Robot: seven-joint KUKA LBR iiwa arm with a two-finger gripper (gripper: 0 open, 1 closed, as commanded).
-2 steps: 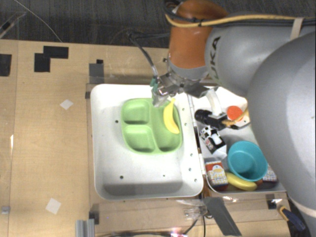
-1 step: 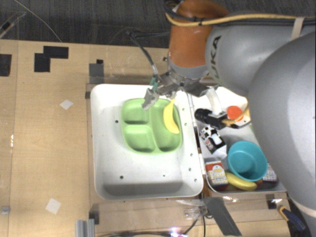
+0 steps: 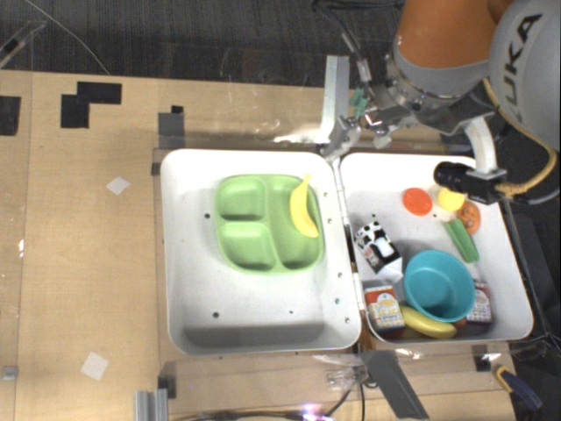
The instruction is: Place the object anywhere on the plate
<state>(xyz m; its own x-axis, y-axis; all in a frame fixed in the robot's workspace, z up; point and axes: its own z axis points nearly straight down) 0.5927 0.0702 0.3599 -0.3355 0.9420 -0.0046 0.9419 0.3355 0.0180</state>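
A green divided plate (image 3: pixel 259 222) lies in the left white bin (image 3: pixel 188 305). A yellow banana (image 3: pixel 303 209) rests on the plate's right side, reaching over its upper right rim. My gripper (image 3: pixel 366 115) hangs above the far end of the wall between the two bins, up and to the right of the banana and apart from it. The grey arm with its orange band (image 3: pixel 443 16) rises behind it at the top right.
The right bin (image 3: pixel 517 310) holds a teal bowl (image 3: pixel 438 285), a second banana (image 3: pixel 428 324), a black and white toy cow (image 3: pixel 375 244), an orange disc (image 3: pixel 418 202), a green vegetable (image 3: pixel 462 239) and small cans. A metal post (image 3: pixel 331 95) stands behind the bins.
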